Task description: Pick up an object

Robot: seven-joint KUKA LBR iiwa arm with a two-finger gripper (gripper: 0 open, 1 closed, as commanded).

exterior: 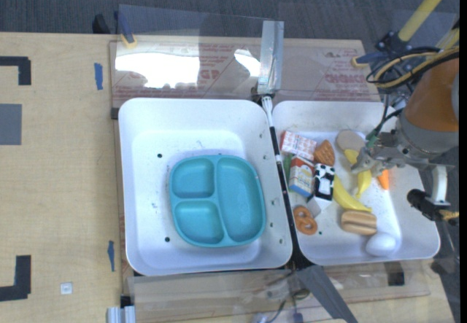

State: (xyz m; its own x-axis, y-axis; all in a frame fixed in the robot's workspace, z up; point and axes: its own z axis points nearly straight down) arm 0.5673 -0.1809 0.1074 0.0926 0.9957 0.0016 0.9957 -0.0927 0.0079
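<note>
Bench: pale wood-grain board (58,190) with black corner marks and blue tape strips; clear plastic sheeting behind the bins.
Bins: two, shallow, white, smooth, rounded corners, side by side; left bin (139,168), right bin (419,238).
Tray: one, turquoise (217,200), glossy plastic, three compartments, lying flat in the left bin.
Toy foods, all in the right bin: one yellow banana (350,200), curved; one hot dog (358,222) in a tan bun; one white egg (381,243), smooth and rounded; one brown pretzel (305,220), looped; one orange carrot (384,180); one croissant (325,152), ridged.
Boxes: one red-and-white packet (297,143); one black-and-white carton (323,181).
Arm: grey metal with orange band, cables looped above.
Gripper (371,157): low over the right bin's far side, just above the banana; cannot tell how far the fingers are parted, nor whether anything sits between them.
</note>
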